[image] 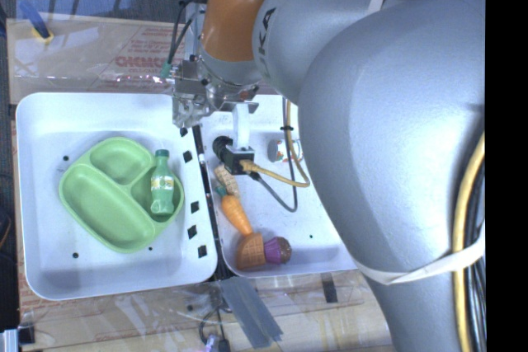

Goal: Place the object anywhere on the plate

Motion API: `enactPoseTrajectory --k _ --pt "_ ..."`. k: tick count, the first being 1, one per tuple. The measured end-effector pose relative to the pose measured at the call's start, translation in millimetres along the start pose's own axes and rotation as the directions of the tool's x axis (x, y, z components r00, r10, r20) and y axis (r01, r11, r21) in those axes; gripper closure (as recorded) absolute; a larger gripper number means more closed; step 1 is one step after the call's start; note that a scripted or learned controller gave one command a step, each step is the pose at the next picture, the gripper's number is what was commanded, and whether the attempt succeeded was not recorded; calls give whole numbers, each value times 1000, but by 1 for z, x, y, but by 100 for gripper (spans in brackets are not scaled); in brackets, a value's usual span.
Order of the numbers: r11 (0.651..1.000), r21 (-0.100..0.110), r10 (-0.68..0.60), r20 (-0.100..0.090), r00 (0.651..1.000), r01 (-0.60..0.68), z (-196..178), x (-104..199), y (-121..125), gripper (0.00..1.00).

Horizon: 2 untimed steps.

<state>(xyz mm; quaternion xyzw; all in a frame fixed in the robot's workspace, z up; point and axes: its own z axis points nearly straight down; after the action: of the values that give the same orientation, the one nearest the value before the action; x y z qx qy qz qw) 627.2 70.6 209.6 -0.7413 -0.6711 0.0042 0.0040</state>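
Arm (371,95), frame right. Claw (191,113), upper centre: state cannot tell. Bottle (162,185) lying on plate (99,198), left bin (49,276). Risk: bottle rolls off if nudged.

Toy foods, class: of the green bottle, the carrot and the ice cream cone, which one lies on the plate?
The green bottle: it lies in a compartment of the green plate. The carrot and the ice cream cone lie in the right bin.
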Motion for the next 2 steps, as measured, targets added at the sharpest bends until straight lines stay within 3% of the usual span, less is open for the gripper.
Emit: enactPoseTrajectory --k 1,2 --pt "1000 0 0 0 1000 0 0 0 0 0" --pt "1000 3 -2 0 1000 2 -9 0 0 100"
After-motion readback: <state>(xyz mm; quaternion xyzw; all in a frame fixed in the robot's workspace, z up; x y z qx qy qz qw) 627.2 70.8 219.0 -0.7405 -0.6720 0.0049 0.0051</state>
